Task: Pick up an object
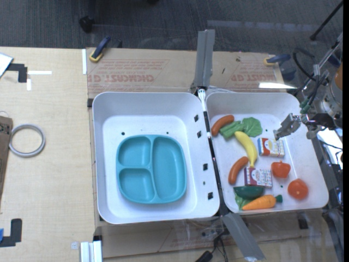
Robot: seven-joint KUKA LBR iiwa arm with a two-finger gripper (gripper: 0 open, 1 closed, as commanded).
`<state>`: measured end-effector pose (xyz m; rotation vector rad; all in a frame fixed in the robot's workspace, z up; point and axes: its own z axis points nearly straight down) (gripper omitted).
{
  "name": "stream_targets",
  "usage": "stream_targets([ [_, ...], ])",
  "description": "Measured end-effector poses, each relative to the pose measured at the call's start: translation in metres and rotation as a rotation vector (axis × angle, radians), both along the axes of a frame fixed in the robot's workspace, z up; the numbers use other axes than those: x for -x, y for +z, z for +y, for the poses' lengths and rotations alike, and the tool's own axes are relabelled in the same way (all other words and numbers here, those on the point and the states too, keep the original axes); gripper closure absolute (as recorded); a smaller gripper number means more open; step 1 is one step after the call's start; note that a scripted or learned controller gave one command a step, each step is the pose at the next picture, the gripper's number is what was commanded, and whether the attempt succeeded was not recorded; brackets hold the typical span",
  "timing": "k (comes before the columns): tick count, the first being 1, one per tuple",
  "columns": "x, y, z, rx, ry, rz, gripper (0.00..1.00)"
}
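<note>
The right bin holds toy food. There are two brown sausages, a green lettuce leaf and a yellow banana. With them lie two small red-and-white cartons, a red pepper, an orange tomato, a carrot and a dark green vegetable. My gripper hangs over the bin's upper right part, just up and right of the upper carton. I see nothing held in it.
The left bin holds a teal divided plate. A roll of tape lies on the wooden bench at far left. Cardboard with a blue-and-yellow clamp sits behind the bins. Cables hang at the right edge.
</note>
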<state>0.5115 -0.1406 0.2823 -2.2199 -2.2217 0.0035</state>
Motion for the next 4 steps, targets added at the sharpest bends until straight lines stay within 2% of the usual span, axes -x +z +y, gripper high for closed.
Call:
stream_targets([
  [1,-0.037,-0.174,0.022,-0.001,0.212,-0.004,0.0],
  [2,-0.036,-0.167,0.02,0.0,0.208,-0.003,1.0],
  [3,-0.131,-0.09,0.072,0.001,0.013,-0.003,1.0],
  [4,-0.084,-0.148,0.022,0.001,-0.508,0.002,1.0],
])
